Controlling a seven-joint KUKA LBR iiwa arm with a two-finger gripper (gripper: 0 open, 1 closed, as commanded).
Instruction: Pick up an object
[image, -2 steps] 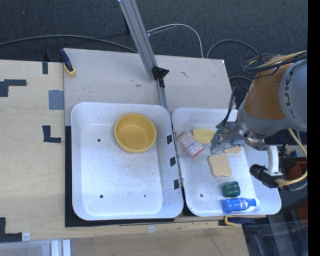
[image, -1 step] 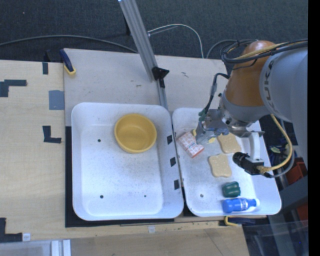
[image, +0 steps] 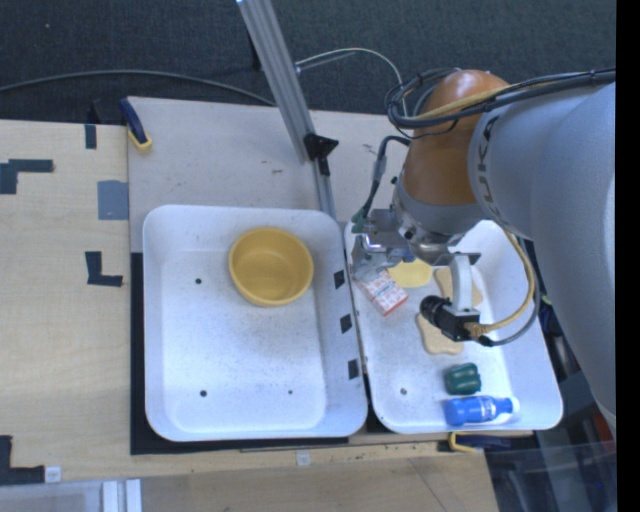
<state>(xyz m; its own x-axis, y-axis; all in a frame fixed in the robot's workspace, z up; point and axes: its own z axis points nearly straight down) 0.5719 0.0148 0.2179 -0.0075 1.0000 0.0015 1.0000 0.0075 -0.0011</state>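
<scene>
My gripper (image: 375, 252) hangs low over the near-left part of the right bin (image: 520, 395), under the orange wrist band. Just below it lies a small red-and-white packet (image: 384, 292), touching or nearly touching the metal fingers. A yellow flat piece (image: 410, 274) sits beside the packet. A tan, cookie-like piece (image: 444, 340) lies farther right, partly under a black cable fitting. A dark green block (image: 462, 379) and a blue bottle (image: 478, 409) rest near the bin's front edge.
The left bin (image: 200, 400) holds a yellow bowl (image: 270, 265) at its back. A grey pole (image: 290, 90) slants down to the gap between the bins. The arm's grey body covers the right bin's back right part.
</scene>
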